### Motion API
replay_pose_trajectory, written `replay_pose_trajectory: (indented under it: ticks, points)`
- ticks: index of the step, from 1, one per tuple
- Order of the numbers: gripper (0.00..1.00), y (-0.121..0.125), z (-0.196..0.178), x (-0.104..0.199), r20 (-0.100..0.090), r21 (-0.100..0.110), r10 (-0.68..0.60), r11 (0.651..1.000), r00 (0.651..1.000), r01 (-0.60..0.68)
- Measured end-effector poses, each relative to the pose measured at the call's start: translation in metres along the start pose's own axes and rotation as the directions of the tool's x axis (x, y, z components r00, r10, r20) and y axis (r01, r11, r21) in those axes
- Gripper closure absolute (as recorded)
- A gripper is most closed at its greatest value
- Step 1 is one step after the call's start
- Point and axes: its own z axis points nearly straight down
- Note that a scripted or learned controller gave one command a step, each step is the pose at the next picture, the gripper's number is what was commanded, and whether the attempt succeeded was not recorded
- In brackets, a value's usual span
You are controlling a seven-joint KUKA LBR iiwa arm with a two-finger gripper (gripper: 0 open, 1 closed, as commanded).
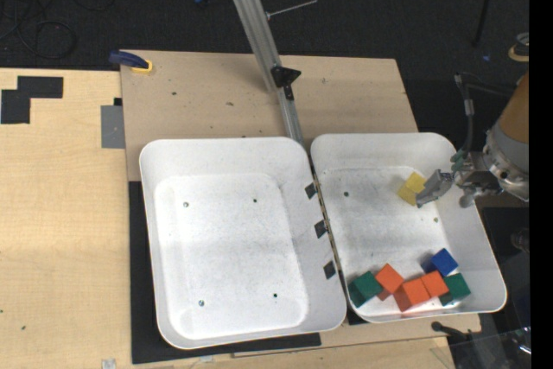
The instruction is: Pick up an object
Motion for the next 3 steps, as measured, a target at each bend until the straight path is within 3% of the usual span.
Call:
replay_pose_trajectory:
  ticks: [2,3]
  points:
    - [0.0,-0.005,0.095,0.006,-0.002,0.001,0.003,1.0,1.0,-0.003]
    - [1.0,-0.004,0.082,0.004,0.0,-0.003,0.009,1.0,1.0,-0.009]
